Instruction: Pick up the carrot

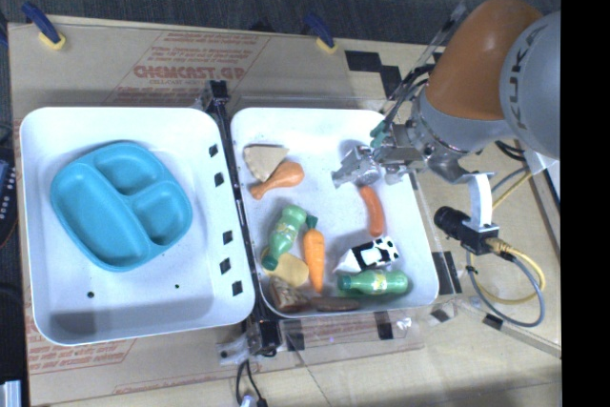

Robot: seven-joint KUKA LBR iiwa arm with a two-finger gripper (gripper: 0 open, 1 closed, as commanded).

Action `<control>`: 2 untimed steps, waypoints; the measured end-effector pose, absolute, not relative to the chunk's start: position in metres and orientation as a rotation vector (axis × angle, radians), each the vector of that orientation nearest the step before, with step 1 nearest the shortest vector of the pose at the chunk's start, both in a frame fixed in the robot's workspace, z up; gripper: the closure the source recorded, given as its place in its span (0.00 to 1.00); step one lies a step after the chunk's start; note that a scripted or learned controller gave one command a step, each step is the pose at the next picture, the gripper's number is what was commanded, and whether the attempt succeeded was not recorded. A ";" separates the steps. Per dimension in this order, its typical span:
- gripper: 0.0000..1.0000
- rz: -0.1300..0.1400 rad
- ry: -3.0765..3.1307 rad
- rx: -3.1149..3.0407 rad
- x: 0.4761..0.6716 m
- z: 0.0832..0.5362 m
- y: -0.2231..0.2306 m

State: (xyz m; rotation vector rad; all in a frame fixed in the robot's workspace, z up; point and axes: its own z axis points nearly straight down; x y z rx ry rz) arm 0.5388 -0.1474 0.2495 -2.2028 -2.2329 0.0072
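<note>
The carrot [314, 254], orange with a green top, lies upright in the view near the front middle of the right bin [329, 121]. It sits between a green bottle [284, 236] and a black-and-white cow-patterned item [375, 254]. My gripper [354, 168] hovers over the bin's back right part, just above the top end of an orange-red sausage [373, 210]. It stands well behind and to the right of the carrot. Its fingers look spread, with nothing between them.
A drumstick [277, 176] and a bread slice [264, 156] lie at the back left of the right bin. A second green bottle [374, 282] and brown bits rest along the front wall. The left bin [57, 310] holds a blue divided plate [121, 203].
</note>
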 end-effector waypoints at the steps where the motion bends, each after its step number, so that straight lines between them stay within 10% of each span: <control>1: 0.00 0.016 -2.254 -2.164 0.492 0.113 -0.136; 2: 1.00 0.014 -2.272 -2.155 0.495 0.126 -0.137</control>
